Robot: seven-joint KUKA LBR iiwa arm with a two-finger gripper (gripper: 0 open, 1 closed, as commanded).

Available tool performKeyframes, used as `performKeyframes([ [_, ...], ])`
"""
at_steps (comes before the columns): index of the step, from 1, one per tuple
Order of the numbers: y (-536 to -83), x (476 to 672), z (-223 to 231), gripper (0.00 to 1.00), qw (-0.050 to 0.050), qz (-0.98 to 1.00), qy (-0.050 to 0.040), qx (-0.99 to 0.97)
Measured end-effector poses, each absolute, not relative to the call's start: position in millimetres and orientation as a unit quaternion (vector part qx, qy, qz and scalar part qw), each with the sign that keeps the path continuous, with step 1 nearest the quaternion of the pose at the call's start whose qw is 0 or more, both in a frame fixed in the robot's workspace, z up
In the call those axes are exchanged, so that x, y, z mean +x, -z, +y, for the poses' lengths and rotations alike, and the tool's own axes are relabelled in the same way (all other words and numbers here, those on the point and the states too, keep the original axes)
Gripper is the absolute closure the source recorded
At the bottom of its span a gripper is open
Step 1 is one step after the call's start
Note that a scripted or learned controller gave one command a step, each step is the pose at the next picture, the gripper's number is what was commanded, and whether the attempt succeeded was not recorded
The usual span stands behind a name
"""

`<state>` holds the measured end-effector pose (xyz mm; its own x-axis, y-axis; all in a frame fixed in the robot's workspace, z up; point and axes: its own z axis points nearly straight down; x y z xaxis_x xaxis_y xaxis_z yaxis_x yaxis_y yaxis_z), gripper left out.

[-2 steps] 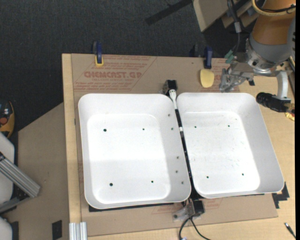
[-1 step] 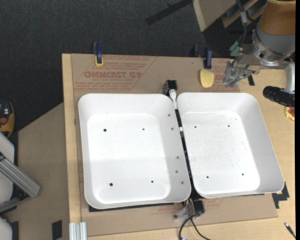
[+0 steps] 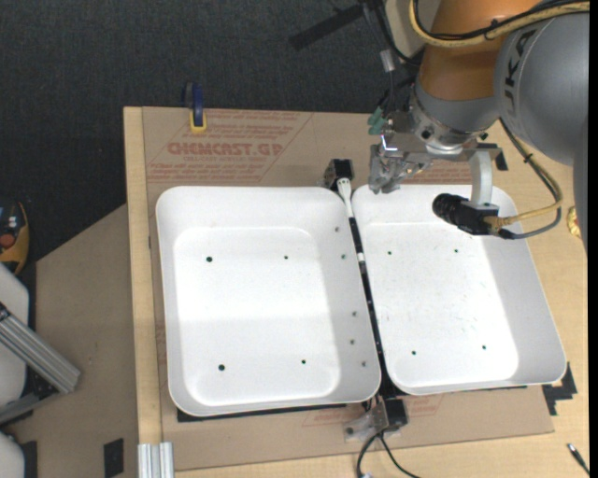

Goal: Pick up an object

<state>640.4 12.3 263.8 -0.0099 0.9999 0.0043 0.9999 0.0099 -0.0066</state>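
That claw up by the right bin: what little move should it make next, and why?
Probably pull back and look again. The claw hangs over the far rim of the right bin with nothing seen between its fingers, and I can't make out any object in either bin to reach for.

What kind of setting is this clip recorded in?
Likely a robotics lab bench: a grey and orange robot arm over two shallow white plastic bins, set on a brown cardboard sheet with cabling.

The arm (image 3: pixel 551 75) is bulky, with smooth grey casings and a broad orange band (image 3: pixel 467 28) above the wrist. Thin black cables loop around that band, and below it sits a small metallic gripper (image 3: pixel 388 177). Just beside the gripper a black, rounded module (image 3: pixel 462 213) hangs on a pale bracket, trailing a yellowish cable.
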Motion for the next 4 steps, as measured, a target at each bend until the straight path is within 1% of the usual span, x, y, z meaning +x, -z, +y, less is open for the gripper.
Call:
performKeyframes([
  [1, -286.3, 637.7, -29.4, 1.0, -0.002, -0.706, 0.001, -0.708],
  [2, -312.8, 612.3, -26.5, 1.0, 0.0, -0.707, 0.0006, -0.707],
  [3, -321.0, 593.7, -33.2, 1.0, 0.001, -0.707, -0.0002, -0.707],
  [4, -322.9, 580.2, -23.9, 1.0, 0.001, -0.708, -0.0003, -0.706],
])
